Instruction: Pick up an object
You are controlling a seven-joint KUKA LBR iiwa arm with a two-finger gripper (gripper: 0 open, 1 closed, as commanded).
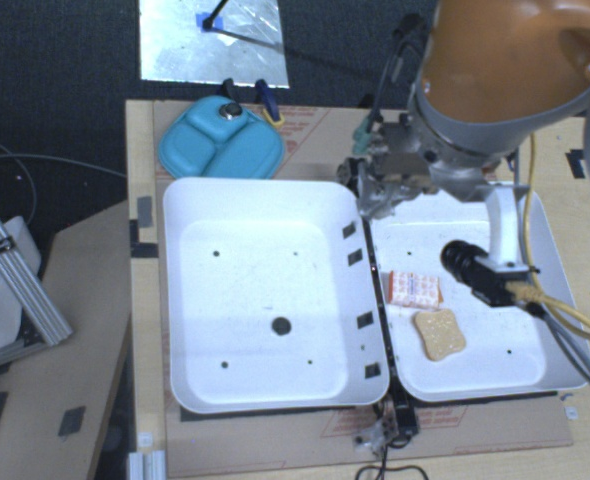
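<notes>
Two small things lie in the right bin [535, 363]. One is a tan toast-shaped piece [440, 334] near the bin's front left. The other is a small packet with a red and white pattern [415, 289], just behind the toast and close to the wall between the bins. A small dark disc [281, 326] lies in the left bin [190, 268]. My gripper [376, 196] hangs over the back left corner of the right bin, above the divider, well behind the packet. Nothing shows in its grasp.
A blue lidded container [222, 140] sits on the bench behind the left bin. A sheet of shiny foil [212, 23] lies farther back. The large grey and orange arm [505, 58] covers the back of the right bin.
</notes>
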